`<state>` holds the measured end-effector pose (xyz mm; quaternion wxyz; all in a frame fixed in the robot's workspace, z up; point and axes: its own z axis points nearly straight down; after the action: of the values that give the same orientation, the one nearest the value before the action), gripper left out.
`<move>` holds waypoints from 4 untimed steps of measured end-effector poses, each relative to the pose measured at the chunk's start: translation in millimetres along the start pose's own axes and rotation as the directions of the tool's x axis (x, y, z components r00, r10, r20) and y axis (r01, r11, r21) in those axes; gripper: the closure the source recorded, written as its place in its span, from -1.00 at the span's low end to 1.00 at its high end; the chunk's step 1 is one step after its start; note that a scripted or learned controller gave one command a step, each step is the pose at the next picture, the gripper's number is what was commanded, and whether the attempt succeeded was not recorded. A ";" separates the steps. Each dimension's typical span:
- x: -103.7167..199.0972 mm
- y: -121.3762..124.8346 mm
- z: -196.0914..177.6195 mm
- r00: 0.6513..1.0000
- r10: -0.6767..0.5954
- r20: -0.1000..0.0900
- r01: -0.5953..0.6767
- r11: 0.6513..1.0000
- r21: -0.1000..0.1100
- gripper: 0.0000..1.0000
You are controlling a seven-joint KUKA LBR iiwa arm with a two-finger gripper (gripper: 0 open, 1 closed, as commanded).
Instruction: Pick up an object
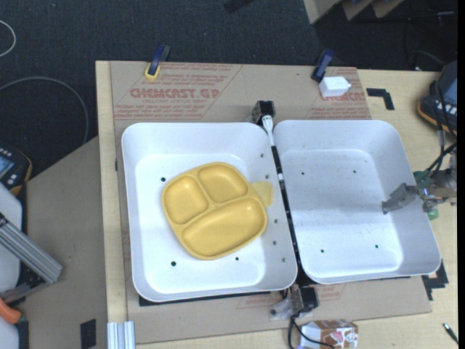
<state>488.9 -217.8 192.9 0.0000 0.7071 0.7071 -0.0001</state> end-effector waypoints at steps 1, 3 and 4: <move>-0.2 0.7 -10.7 1.000 -0.001 0.002 0.001 1.000 -0.003 1.00; -5.9 24.8 -40.0 1.000 -0.003 0.002 0.003 1.000 -0.005 1.00; -6.1 21.1 -47.7 1.000 -0.001 0.002 0.001 1.000 -0.004 1.00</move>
<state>510.0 -223.9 240.6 0.0020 0.7066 0.7076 0.0005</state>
